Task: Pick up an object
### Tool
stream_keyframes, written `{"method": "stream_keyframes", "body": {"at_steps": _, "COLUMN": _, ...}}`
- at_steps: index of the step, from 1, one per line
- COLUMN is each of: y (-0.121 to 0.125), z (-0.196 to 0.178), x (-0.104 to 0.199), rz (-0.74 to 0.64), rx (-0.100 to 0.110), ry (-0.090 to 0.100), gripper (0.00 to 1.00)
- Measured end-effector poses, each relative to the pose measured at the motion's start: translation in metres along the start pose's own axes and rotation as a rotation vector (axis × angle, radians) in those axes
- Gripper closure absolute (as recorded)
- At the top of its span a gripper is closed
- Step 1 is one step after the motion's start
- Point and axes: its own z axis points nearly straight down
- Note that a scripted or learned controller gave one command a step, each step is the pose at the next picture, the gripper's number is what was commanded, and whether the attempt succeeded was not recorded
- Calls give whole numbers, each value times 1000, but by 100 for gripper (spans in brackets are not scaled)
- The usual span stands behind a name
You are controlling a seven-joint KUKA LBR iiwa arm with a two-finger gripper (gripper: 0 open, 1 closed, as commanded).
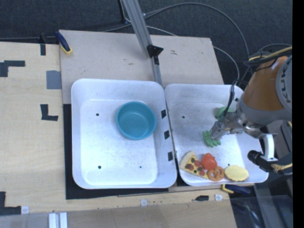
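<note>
Fingers [214,136]: lowered into the right bin [190,96], tips at a green toy [209,137]; whether they are spread or pinching it I cannot tell (too small and dark to read).
Green toy: on the bin floor, under the fingertips, the likely pick; a second green piece [221,111] lies just behind the wrist.
Pizza slice [192,166], red piece [209,161], pretzel [215,174], yellow piece [236,173]: clustered at the near wall, apart from the fingers.
Left bin [95,91]: holds a blue bowl [136,120], well apart.
Desk [28,127]: carries both bins.
</note>
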Motion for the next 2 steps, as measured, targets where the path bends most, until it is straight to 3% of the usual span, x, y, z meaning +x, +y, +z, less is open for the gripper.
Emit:
{"method": "stream_keyframes", "body": {"at_steps": 1, "y": 4, "z": 57, "x": 8, "rz": 0, "rx": 1, "ry": 1, "gripper": 0}}
{"method": "stream_keyframes", "body": {"at_steps": 2, "y": 5, "z": 45, "x": 8, "rz": -1, "rx": -3, "ry": 0, "gripper": 100}}
